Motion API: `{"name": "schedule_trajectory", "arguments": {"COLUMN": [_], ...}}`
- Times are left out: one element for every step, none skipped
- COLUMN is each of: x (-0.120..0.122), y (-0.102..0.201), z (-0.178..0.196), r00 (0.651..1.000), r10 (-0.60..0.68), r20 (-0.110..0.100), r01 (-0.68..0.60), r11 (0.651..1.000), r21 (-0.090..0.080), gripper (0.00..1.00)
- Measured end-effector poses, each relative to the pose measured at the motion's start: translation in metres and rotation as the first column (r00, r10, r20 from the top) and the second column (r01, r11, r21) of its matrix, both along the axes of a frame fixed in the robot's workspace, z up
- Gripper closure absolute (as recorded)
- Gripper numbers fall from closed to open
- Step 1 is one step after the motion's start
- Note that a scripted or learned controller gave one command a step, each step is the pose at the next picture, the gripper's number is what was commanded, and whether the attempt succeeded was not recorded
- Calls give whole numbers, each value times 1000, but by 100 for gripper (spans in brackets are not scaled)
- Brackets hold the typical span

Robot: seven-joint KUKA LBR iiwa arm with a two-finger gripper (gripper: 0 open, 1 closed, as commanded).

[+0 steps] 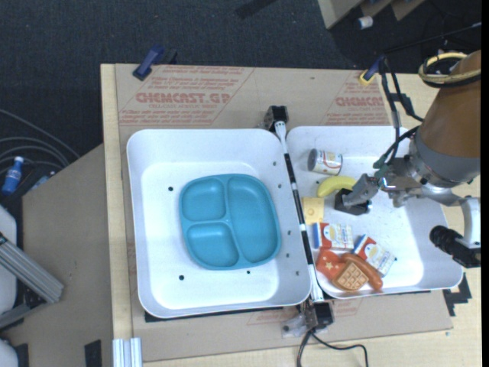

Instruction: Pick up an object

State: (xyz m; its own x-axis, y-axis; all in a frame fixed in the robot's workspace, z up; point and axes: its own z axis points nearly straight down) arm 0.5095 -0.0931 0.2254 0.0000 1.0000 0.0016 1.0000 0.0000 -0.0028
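Gripper point(356, 197) hovers low over the right bin point(428, 277), just right of the banana point(335, 186) (fingers' state: cannot tell); blue tray point(228, 222) fills the left bin point(153, 167).

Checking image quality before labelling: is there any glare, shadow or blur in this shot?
Camera view: lighting is even, with soft sheen on the blue plate; the gripper casts a faint shadow in the right bin; small items there look slightly soft.
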Motion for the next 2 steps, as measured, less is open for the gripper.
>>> {"name": "schedule_trajectory", "arguments": {"x": [49,140], "y": [-22,-2], "z": [-137,-144], "r00": [1000,1000], "r10": [-1,3], "r20": [-2,-20], "r01": [1,-3], "r11": [1000,1000], "r21": [0,1], "gripper": [0,0]}}
